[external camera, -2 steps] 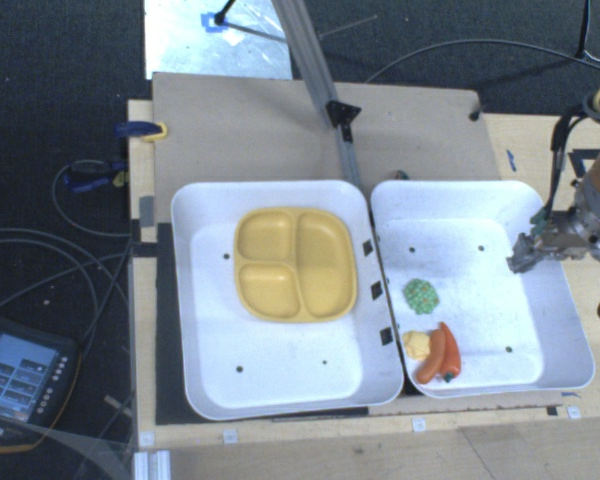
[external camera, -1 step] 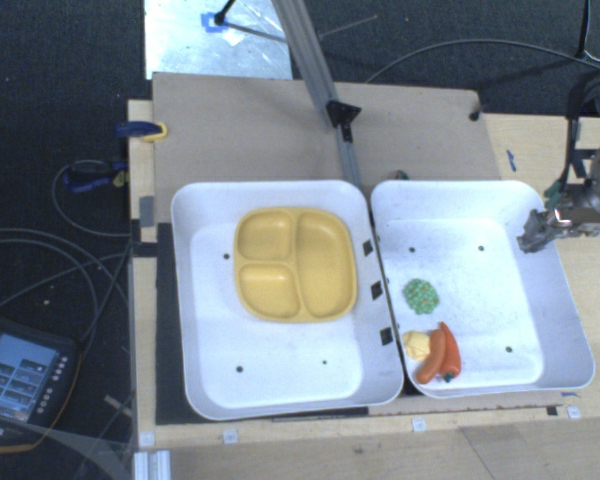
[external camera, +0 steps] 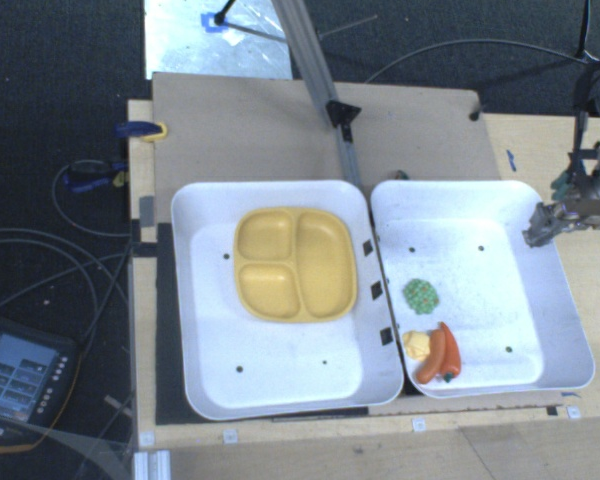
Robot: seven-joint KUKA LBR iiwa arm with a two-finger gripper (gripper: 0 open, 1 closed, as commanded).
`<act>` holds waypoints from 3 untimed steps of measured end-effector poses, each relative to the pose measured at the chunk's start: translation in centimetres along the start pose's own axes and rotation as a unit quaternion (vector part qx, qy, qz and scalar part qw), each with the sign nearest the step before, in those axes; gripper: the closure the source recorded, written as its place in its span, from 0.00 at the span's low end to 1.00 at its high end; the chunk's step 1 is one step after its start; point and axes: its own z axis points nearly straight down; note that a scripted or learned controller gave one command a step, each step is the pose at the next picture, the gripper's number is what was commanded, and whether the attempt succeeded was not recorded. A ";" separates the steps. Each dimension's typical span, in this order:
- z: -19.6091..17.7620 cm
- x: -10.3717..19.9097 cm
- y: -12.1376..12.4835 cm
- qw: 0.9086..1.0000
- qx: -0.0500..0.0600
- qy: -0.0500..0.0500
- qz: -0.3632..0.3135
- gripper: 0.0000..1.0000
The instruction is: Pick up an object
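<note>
I see my grey metal claw [external camera: 542, 226] over the right white bin's [external camera: 540, 363] far rim; its opening I cannot tell. The glossy orange-red plastic carrot [external camera: 441, 353] lies near the front, touching a yellow lump [external camera: 416, 344].

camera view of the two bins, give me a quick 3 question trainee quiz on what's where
1. True or false: the yellow tray lies in the left bin.
2. Which item lies farthest from the bench's front edge in the right bin: A) orange carrot, B) green broccoli, C) pale yellow piece?
3. Where is the pincer?

Key: 1 true. 2 B. 3 Over the right bin's far right rim, away from the food.
</note>
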 end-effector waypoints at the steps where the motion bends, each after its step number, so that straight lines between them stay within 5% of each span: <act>1: 1.5 5.7 2.0 1.000 0.002 0.002 -0.002 1.00; 3: 3.2 16.9 6.6 1.000 0.001 0.002 -0.002 1.00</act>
